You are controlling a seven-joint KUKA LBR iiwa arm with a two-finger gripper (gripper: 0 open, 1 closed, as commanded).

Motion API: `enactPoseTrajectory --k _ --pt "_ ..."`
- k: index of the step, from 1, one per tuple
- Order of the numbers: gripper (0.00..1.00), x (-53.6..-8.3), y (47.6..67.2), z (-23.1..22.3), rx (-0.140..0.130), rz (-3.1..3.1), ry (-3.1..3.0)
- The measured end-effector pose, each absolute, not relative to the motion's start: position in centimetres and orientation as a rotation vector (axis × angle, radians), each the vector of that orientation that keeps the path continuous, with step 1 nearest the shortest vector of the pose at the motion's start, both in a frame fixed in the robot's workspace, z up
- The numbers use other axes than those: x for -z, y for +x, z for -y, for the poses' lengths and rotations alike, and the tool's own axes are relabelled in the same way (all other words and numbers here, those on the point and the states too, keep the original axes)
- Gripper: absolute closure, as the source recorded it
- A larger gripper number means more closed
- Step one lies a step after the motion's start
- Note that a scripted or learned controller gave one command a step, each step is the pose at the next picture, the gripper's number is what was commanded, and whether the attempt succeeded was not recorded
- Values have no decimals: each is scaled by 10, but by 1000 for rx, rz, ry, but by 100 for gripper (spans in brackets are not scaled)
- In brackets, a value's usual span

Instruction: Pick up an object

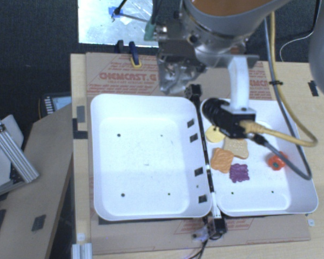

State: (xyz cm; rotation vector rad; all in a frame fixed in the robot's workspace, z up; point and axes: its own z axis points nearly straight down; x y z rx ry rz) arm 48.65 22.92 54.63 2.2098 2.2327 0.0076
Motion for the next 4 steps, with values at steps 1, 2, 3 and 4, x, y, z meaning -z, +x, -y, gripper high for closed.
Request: enactPoseTrajectory --k 1,2,3,4 --pt "100 -557 487 -230 -11 -2240 2203" --pt "100 -533 500 -234 1 -2229 2213" --pt "100 -546 499 -235 -6 -2232 2210" --pt "0 -546 499 -235 -5 -2234 2209"
